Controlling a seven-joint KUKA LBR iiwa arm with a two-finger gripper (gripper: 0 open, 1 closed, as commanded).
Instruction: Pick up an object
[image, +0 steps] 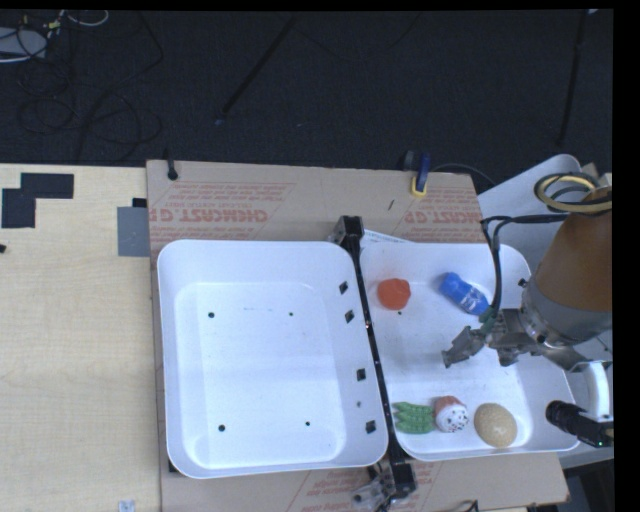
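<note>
The right bin (420, 440) holds an orange ball (394, 293) near its back left, a blue bottle-like object (463, 291) near the back, and along the front a green piece (411, 415), a red-and-white dotted ball (450, 414) and a tan egg-shaped object (495, 424). My gripper (462, 350) hangs over the middle of this bin, just in front of the blue object and behind the dotted ball. Nothing shows between its fingers.
The left bin (170, 300) lies beside the right one, with a black divider strip (362, 330) and clips between them. Both rest on cardboard (250, 205). A cable (493, 270) loops over the right bin's back; the arm's orange band (588, 255) is at far right.
</note>
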